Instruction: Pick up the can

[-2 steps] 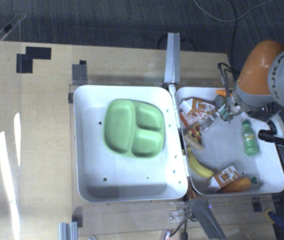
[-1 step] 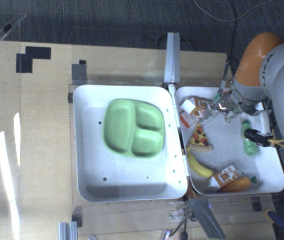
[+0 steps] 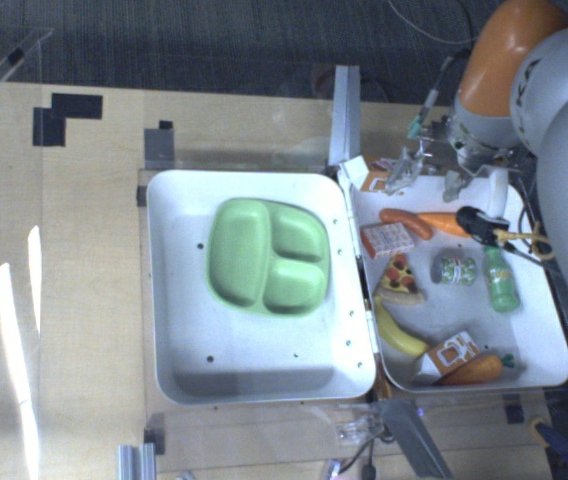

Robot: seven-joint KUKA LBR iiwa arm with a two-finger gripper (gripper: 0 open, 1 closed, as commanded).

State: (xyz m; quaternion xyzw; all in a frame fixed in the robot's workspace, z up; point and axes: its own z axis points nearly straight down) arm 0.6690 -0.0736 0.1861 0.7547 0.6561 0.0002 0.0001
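Observation:
The can (image 3: 454, 269) is small, silver and green, and lies on its side in the middle of the right bin (image 3: 560, 353). My gripper (image 3: 428, 176) hangs over the far end of that bin, well behind the can and apart from it. Its fingers (image 3: 402, 175) are spread open with nothing between them. An orange carrot-like piece (image 3: 419, 222) lies between the gripper and the can.
Around the can lie a green bottle (image 3: 501, 285), a pizza slice (image 3: 400, 277), a red box (image 3: 386, 238), a banana (image 3: 400, 334), a small carton (image 3: 453, 350) and another carrot (image 3: 476, 369). The left bin (image 3: 169, 298) holds a green divided plate (image 3: 268, 255).

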